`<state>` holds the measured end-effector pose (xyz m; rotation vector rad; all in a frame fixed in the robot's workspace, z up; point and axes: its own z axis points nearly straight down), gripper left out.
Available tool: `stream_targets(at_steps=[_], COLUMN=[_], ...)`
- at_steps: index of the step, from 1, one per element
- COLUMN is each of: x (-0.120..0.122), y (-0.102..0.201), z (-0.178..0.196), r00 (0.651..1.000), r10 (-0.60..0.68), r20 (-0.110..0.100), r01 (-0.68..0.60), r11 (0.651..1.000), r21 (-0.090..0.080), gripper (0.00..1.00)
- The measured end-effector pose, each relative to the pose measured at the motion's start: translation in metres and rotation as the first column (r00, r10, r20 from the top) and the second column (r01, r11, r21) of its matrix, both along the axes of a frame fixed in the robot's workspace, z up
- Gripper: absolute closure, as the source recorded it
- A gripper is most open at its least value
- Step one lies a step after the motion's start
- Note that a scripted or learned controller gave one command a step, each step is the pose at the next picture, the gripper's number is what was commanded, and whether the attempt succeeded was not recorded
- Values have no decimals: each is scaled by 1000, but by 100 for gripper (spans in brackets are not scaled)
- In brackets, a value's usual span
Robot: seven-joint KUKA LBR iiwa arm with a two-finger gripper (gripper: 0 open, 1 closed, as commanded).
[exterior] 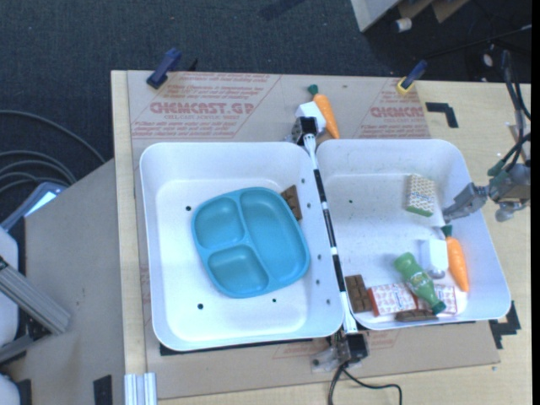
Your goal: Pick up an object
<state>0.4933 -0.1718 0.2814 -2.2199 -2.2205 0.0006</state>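
The right bin (371, 175) holds a pale speckled block (421, 194), a green bottle (417, 280), an orange carrot (457, 262), a small white item (437, 256), a brown chocolate bar (355, 292) and a red-and-white packet (393, 299). My gripper (474, 198) reaches in from the right, over that bin's right rim. It is just right of the speckled block and above the carrot. I see nothing held in it.
The left bin (169, 184) carries a blue divided plate (249, 240), with a brown piece (292, 201) at the plate's upper right edge. A second orange carrot toy (325, 115) lies on the bench behind the bins. Clamps (162, 67) sit at the back edge.
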Motion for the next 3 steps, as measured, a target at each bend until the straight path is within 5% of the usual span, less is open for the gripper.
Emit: stream_targets(at_steps=[1, 2, 3], x=[-13, -13, 26], y=[27, 27, 110], z=[-173, -164, -97], r00=[1000, 1000, 1000], r10=[0, -1, 1], r20=[7, 7, 1], r01=[0, 1, -1], r11=[1000, 1000, 1000], r21=[-2, -2, 0], gripper=[0, 100, 100])
